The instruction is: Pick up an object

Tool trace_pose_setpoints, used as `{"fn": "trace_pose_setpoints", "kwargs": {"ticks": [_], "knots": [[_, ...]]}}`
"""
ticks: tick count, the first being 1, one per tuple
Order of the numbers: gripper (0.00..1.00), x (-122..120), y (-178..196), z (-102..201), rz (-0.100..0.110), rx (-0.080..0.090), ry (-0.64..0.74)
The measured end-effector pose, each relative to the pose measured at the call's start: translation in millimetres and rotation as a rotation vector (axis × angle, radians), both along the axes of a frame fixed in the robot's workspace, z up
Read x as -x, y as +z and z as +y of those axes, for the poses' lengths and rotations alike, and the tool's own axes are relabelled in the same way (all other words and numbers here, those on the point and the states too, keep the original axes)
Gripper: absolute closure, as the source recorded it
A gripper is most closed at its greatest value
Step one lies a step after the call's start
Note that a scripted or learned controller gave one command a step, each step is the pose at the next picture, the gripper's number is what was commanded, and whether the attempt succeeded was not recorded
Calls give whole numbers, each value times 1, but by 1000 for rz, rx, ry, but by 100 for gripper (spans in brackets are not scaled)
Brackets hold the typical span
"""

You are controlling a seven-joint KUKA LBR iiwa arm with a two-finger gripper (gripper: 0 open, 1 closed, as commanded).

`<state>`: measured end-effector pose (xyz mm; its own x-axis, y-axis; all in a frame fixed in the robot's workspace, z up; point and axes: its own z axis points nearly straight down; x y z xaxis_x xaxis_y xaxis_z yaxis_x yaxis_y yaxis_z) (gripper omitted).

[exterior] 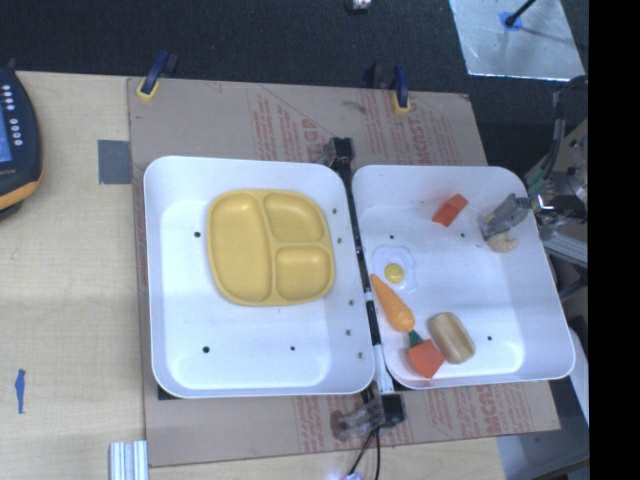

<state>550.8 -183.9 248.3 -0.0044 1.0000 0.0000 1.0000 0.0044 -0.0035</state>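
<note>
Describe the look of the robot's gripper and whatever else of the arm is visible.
The gripper is small, grey and metallic, reaching over the right bin's far right corner. Behind it, at the right edge, are pale grey metal parts with a bit of green and thin dark cables. Finer detail is too blurred to tell.

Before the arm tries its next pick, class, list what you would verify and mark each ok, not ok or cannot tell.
1. Objects in the right bin: ok; carrot, bun, egg, two red blocks.
2. Gripper over right bin: ok, at its far right side.
3. Finger opening: cannot tell.
4. Object held: cannot tell.
5. Yellow tray flat in left bin: ok.
</note>
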Motion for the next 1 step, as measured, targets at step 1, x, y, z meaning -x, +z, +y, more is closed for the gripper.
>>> {"fn": "trace_pose_setpoints", "kwargs": {"ticks": [1], "knots": [[0,-51,-144,-17,11,-2,4]]}}
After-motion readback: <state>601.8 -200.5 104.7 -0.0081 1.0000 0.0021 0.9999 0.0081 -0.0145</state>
